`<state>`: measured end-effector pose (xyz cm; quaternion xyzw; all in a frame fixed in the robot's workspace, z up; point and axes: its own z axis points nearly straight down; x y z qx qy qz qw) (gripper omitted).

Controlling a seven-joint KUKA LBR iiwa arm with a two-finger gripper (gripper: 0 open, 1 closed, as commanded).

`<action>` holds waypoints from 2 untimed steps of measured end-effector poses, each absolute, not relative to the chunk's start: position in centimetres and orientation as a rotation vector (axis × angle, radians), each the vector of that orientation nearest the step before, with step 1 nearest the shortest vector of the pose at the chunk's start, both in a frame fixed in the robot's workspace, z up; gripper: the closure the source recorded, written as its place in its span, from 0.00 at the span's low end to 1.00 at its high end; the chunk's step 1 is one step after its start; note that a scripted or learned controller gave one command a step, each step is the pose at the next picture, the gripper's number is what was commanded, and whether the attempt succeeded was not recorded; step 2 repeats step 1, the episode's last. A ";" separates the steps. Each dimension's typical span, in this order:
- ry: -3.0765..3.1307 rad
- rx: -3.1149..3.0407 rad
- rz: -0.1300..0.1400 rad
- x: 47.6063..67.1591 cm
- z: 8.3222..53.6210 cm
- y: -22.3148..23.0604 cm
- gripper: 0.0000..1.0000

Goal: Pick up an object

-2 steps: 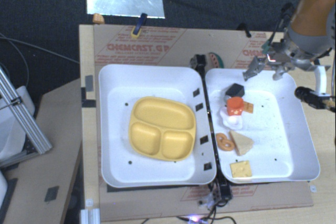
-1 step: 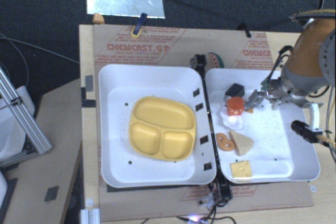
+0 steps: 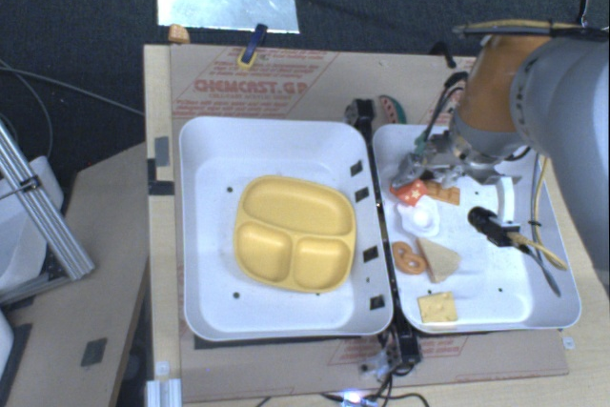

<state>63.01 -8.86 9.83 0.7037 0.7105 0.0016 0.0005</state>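
Note:
My gripper (image 3: 416,172) is low over the upper left part of the right bin (image 3: 548,300). Directly below its tip lies a red toy food piece (image 3: 410,194), with an orange piece (image 3: 445,196) beside it on the right. The view does not show whether the gripper touches the red piece. A white rounded item (image 3: 419,219) sits just below these. Nearer the front lie a pretzel (image 3: 408,258), a tan wedge (image 3: 440,257) and a yellow square cracker (image 3: 437,308).
The left bin (image 3: 205,205) holds a yellow divided plate (image 3: 291,232). A central divider (image 3: 376,205) separates the two bins. The grey arm with its orange band (image 3: 491,91) crosses the upper right of the right bin. Cardboard (image 3: 257,81) lies behind the bins.

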 end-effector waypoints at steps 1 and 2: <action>2.230 2.221 0.008 58.4 14.6 -2.0 0.00; 2.230 2.221 0.008 58.4 14.6 -2.0 0.00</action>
